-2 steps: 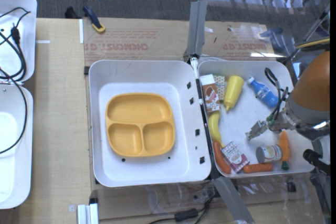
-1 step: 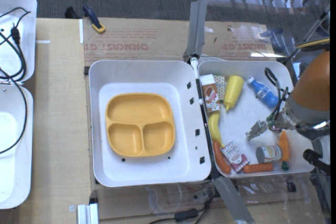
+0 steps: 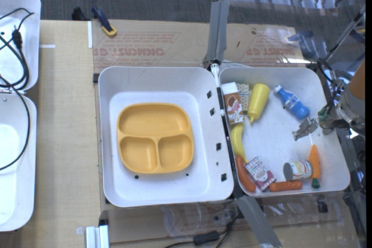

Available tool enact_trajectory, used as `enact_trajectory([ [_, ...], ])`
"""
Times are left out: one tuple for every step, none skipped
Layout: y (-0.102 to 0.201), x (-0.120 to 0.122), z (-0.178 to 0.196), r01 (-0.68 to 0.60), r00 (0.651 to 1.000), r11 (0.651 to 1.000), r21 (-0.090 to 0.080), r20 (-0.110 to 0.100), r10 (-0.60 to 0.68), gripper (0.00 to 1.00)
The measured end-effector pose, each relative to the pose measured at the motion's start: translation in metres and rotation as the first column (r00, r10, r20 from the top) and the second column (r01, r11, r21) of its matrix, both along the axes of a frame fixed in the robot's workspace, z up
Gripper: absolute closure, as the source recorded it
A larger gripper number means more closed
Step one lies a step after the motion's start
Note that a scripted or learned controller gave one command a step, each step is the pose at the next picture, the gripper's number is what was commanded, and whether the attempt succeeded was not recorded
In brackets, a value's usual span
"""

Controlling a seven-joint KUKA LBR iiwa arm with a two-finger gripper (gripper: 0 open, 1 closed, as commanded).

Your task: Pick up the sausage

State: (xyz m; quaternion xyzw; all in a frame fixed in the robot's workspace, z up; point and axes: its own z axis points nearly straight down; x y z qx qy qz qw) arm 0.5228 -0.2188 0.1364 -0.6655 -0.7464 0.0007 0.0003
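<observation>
Approach step, nothing grasped. Hand hovers open over the right bin, by its right side. Sausage lies at the near-left corner, beside a banana. Next: traverse left and nearer, then descend along its length.

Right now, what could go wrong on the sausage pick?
1. The sausage lies against the right bin's left wall, with the banana and a packet touching it, so the fingers may find little room.
2. The gripper sits across the bin, and the can and carrots lie close to its path.
</observation>
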Motion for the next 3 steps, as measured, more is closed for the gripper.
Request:
enact_trajectory([
  [0.0474, -0.0361, -0.0470, -0.056, 0.998, 0.998, 0.002, -0.003, 0.056, 0.00],
  [0.0470, -0.0361, -0.0469, -0.055, 0.998, 0.998, 0.002, -0.002, 0.055, 0.00],
  [0.0470, -0.0361, -0.0469, -0.055, 0.998, 0.998, 0.002, -0.002, 0.055, 0.00],
])
